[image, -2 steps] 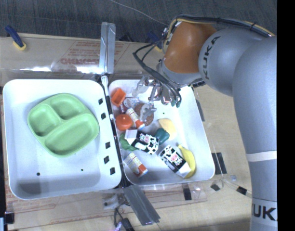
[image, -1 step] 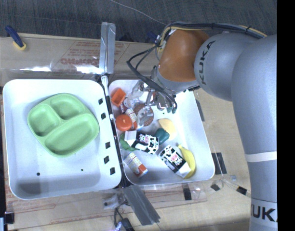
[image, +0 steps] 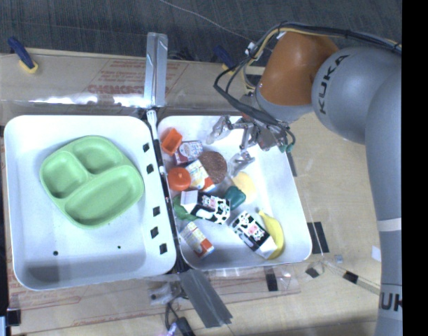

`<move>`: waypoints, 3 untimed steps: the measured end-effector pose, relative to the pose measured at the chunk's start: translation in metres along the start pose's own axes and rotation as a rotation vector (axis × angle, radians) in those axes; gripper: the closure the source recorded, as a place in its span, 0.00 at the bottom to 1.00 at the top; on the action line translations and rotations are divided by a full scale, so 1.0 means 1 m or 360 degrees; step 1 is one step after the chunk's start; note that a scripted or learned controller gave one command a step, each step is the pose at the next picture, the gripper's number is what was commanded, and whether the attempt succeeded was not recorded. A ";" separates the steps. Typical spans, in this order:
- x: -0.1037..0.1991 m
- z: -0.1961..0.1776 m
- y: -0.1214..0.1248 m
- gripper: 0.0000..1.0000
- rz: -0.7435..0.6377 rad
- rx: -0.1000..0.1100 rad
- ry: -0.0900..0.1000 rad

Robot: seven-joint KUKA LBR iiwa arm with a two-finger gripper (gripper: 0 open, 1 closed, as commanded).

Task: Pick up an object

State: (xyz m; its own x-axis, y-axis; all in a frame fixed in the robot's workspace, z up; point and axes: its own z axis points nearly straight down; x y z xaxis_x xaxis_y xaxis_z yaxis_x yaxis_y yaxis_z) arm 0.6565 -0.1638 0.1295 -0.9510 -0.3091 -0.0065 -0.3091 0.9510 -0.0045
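The hand hung over the upper part of the right bin, just right of the frame's centre, its metal fingers pointing down and to the lower left with nothing visible between them; whether they stood wide or narrow could not be told from this slanted look.

The nearest likely target was the brown round object, lying just to the lower left of the fingertips, close beside them but apart. Being round, it showed no long axis, so the wrist angle probably mattered little for it. A pale yellow piece sat directly below the hand, a little further down the frame.

The other candidates lay further toward the lower edge: the banana near the bin's lower right, its long axis running from upper left to lower right, and the cow-patterned carton touching it on the left, aligned the same way. The orange cup sat against the bin's left wall, well to the left of the hand. The green divided plate lay alone in the left bin.
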 end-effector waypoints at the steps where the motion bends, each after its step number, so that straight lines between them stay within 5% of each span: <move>1: 0.040 0.038 0.054 0.00 0.0251 -0.0006 0.0009; 2: 0.085 0.037 0.105 0.00 0.0354 -0.0007 0.0010; 3: 0.020 -0.121 0.008 0.00 0.0121 0.0008 -0.0009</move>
State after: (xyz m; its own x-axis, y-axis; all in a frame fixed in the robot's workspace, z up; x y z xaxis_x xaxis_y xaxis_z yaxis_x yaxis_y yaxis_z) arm 0.6338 -0.1622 0.2504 -0.9717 -0.2357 -0.0125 -0.2356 0.9718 -0.0089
